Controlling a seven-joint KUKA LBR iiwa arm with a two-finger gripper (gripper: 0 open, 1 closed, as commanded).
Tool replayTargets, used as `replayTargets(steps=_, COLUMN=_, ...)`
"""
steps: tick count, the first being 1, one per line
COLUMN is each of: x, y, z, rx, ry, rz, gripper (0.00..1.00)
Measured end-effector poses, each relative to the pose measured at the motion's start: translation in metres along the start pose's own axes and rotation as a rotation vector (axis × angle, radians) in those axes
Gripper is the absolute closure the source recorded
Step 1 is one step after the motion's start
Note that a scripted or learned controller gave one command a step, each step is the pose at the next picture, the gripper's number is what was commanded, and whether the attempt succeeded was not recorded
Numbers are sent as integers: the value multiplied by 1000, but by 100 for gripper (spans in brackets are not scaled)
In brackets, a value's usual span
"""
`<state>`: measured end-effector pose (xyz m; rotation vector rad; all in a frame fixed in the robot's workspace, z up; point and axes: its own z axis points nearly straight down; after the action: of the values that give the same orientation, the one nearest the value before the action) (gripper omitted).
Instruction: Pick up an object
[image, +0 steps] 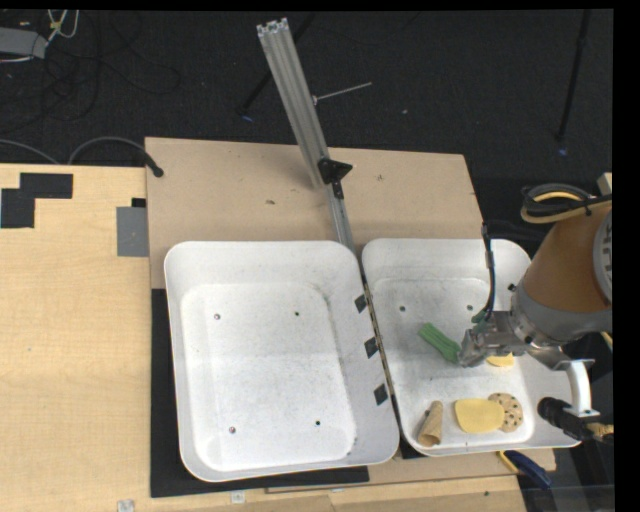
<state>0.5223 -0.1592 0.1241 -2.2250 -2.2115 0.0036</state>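
Observation:
My gripper (478, 347) is down inside the right bin (430, 275), its tip beside the right end of a green stick-shaped object (438, 340). Whether it grips the green piece I cannot make out. A small yellow object (501, 360) lies just right of the tip, partly hidden by the wrist. Nearer the front of that bin lie a flat yellow piece (478, 416), a brown cookie (507, 410) and a tan cone (431, 424).
The left bin (200, 270) sits beside the right one, with black clips (371, 346) along the shared edge. A metal rail (300, 110) slants up from behind the bins. The arm's orange band (565, 270) hangs over the right bin's right side.

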Motion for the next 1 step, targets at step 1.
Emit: replayTargets(steps=1, x=-1, y=-3, z=-42, rx=-6, ry=-2, rz=-1, gripper=100)
